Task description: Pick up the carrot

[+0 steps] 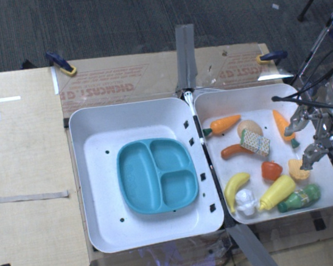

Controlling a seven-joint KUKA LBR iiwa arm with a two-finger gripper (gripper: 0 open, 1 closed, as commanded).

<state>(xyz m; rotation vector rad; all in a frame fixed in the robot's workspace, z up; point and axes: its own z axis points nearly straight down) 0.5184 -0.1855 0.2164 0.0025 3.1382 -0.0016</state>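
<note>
The carrot [225, 124], orange with a green stub at its left end, lies near the back left of the right bin [259, 95]. My gripper [305, 138] hangs over that bin's right side, well to the right of the carrot. Its fingers are open, one fingertip [297, 122] beside a second slim orange piece [282, 124], the other [310, 155] just above a yellow-orange chunk [298, 170]. Nothing sits between the fingers.
The right bin also holds a red sausage [233, 150], a patterned box [255, 142], a tomato [271, 170], a banana [235, 187], a yellow bottle [277, 192] and a green item [299, 198]. A teal divided plate [157, 175] lies in the left bin [92, 127].
</note>
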